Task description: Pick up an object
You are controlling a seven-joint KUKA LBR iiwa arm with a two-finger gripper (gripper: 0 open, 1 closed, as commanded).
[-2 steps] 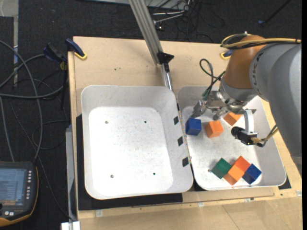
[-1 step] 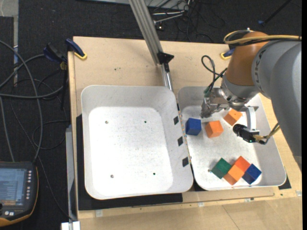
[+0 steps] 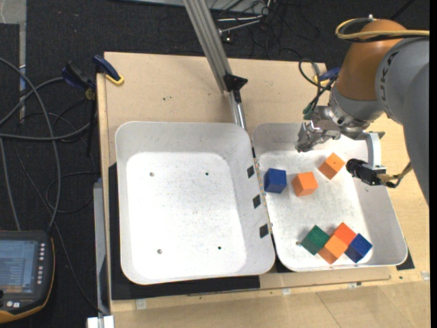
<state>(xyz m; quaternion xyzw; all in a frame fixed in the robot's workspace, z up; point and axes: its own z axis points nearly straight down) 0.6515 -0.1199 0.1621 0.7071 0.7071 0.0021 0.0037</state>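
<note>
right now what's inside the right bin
The right bin holds six blocks: a blue cube, two orange cubes, and a green-orange-blue cluster. The gripper covers the far corner.

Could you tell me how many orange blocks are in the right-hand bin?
3: one near the gripper, one beside the blue block, one in the near cluster. More could hide under the arm.

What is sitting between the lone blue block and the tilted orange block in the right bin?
Another orange block sits between the blue block and the tilted orange block, seen in the camera view.
</note>
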